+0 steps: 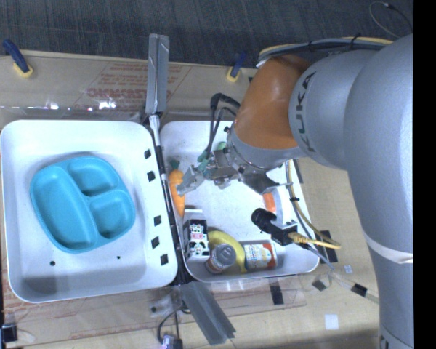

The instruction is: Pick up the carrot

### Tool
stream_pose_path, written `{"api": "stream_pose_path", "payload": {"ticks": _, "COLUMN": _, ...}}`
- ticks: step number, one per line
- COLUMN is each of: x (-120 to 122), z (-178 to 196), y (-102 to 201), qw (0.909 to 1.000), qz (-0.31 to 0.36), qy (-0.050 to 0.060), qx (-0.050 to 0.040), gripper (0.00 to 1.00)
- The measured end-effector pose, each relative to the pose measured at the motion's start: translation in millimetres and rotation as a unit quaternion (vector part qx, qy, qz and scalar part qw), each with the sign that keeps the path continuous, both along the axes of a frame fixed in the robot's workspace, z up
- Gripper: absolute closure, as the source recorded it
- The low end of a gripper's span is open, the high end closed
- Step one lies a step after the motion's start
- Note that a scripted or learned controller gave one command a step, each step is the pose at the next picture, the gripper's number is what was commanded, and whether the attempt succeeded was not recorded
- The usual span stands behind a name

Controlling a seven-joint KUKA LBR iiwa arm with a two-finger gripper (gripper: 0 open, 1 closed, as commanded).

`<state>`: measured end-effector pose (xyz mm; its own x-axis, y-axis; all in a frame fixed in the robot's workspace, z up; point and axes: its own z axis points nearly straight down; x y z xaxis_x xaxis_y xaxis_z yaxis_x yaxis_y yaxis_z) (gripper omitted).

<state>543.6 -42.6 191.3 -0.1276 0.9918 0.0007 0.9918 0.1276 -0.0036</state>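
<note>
The carrot (177, 193) was a slim orange piece (its full length was hard to judge, since part of it was hidden) lying in the right-hand bin (225, 271), pressed close against that bin's left wall. It ran lengthwise along the wall, from near the middle of the wall toward the front of the bin. Its upper end sat just beside the gripper (191, 178), which overlapped it from the right.

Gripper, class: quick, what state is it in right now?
Gripper: beside the carrot in the right bin; open or shut cannot be told, and no hold is visible.
</note>
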Motion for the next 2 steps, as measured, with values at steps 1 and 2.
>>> {"api": "stream_pose_path", "payload": {"ticks": 1, "x": -49.4, "z": -0.5, "y": -39.1, "qw": 0.9980, "qz": 0.064, "qy": 0.000, "qx": 0.0004, "gripper": 0.00}}
{"api": "stream_pose_path", "payload": {"ticks": 2, "x": 17.4, "z": -100.5, "y": -55.0, "qw": 0.9980, "qz": 0.064, "qy": 0.000, "qx": -0.0006, "gripper": 0.00}}
